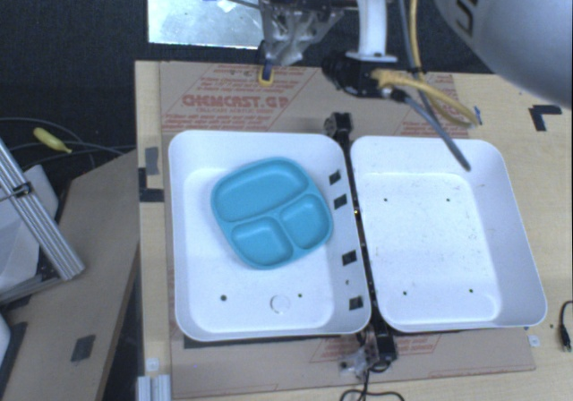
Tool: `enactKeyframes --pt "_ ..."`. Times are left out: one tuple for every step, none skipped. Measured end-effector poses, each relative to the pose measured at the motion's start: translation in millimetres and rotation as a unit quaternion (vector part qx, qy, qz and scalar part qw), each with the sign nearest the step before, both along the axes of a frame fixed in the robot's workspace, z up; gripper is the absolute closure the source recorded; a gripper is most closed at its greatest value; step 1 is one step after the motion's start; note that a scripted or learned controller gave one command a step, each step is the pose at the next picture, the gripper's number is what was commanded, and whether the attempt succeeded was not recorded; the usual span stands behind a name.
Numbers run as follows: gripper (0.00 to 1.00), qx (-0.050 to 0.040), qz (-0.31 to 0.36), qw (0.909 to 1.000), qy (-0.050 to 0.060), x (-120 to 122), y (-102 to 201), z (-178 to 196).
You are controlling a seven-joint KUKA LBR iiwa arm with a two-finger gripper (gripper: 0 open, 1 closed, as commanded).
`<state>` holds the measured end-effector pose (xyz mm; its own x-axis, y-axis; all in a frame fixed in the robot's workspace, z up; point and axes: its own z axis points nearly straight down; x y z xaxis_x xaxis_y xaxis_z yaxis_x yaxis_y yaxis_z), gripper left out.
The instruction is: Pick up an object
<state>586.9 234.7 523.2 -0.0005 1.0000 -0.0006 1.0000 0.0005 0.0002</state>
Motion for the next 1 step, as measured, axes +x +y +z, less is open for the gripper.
enactKeyframes --pt "1.0 -0.0001 -0.001 1.0 0.002 -55.4 -47.3 -37.6"
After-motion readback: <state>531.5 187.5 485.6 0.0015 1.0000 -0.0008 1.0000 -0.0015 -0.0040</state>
